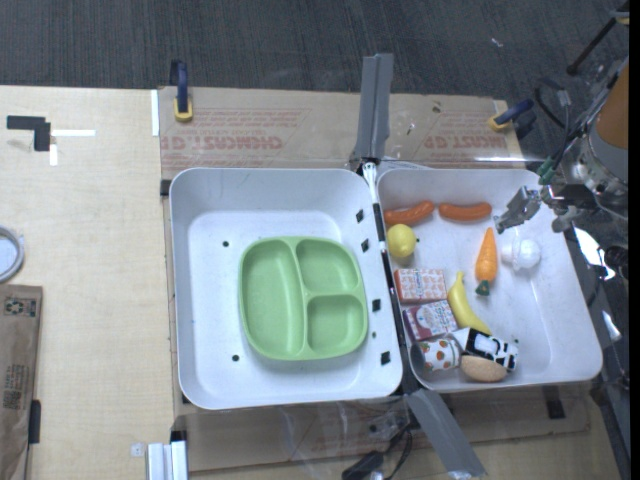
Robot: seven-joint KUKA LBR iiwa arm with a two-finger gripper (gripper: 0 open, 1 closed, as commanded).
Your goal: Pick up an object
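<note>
just below the pincer lies a white ball.

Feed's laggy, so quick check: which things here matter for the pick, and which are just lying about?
For the pick, in the right bin:
claw
carrot
banana
lemon
two sausages
white ball

Lying about:
green tray in left bin
clamp
tape roll
</note>
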